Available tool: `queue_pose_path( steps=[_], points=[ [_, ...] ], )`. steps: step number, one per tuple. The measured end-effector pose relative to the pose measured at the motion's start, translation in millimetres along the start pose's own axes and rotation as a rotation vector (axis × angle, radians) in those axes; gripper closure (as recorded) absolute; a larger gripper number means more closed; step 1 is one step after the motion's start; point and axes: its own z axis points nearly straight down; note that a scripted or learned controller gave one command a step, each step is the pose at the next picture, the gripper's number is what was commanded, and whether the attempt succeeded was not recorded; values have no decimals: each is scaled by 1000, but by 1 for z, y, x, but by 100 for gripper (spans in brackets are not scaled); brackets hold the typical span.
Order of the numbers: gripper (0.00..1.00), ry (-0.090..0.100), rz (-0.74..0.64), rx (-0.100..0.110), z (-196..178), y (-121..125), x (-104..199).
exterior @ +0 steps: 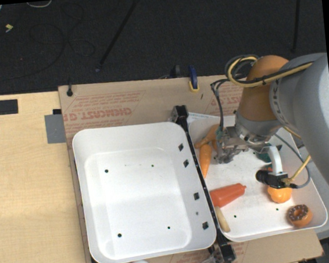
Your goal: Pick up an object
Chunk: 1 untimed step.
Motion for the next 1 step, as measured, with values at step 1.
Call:
queue_pose_path(
  steps=[1],
  points=[
    [100,4,-7,-17,10,25,3]
  ],
)
